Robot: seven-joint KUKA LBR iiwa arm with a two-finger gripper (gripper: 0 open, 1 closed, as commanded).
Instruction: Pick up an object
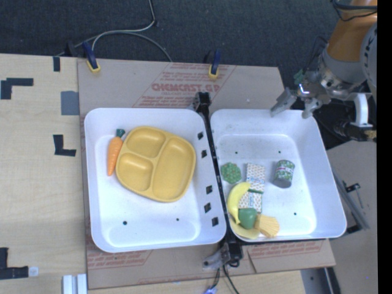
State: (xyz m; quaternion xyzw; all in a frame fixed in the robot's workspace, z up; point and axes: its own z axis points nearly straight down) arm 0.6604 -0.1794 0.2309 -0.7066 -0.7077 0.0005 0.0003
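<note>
My gripper [295, 103] hangs above the far rim of the right bin [318, 143], open, with nothing between its two grey fingers. In that bin lie a small grey-green can [283, 173], a green broccoli-like piece [231, 173], a patterned white packet [255, 175], a yellow banana [236, 202], a green pepper-like piece [248, 217] and a yellow wedge [268, 226]. All of these sit well below the gripper in the view, apart from it.
The left bin [98, 182] holds a yellow divided plate [156, 163] and an orange carrot [114, 154] beside it. A black divider with clips [208, 158] runs between the bins. Cardboard and clamps [214, 72] lie behind the bins.
</note>
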